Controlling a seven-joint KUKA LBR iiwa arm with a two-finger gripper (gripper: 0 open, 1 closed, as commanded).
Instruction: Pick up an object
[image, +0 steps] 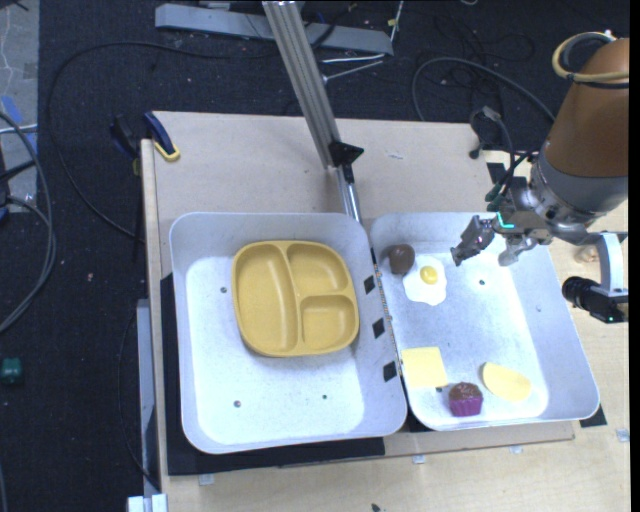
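The right bin (545, 330) holds a brown round piece (401, 258), a toy fried egg (426, 283), a pale yellow square slice (424, 366), a purple piece (465, 399) and a yellow oval piece (507, 381). My gripper (489, 246) hangs over the far part of this bin, to the right of the egg, with its two dark fingers spread apart and nothing between them. The grey and orange arm reaches in from the right.
The left bin (200, 340) carries a yellow divided plate (296, 298). A metal pole (310, 80) slants in from the top toward the gap between the bins. Black clips sit along the divide. Cables lie on the dark floor around the bench.
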